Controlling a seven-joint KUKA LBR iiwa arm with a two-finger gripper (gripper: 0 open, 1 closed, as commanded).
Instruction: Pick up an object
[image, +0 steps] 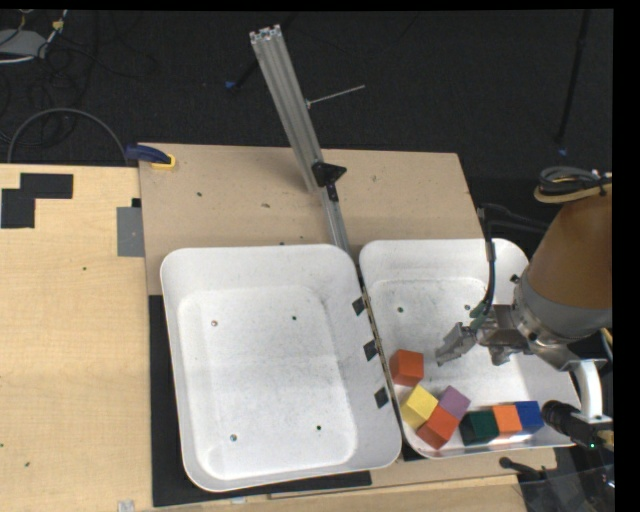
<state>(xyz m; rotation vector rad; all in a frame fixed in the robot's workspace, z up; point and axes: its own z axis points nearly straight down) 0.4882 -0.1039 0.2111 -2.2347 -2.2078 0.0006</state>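
Matt, pale wood table (70, 330); smooth white plastic bins (262, 262), faintly speckled; ribbed metal rail (290, 105) behind them; matt coloured blocks (407, 366).

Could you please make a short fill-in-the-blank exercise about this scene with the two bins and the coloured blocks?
1. All the coloured blocks lie in the ____ bin as the camera sees it.
2. The block right beside the yellow block, on its right, is ____.
3. The blue block touches an ____ block on its left.
4. The gripper is above the bin floor, to the ____ of the orange block by the divider.

Missing words: right; purple; orange; right
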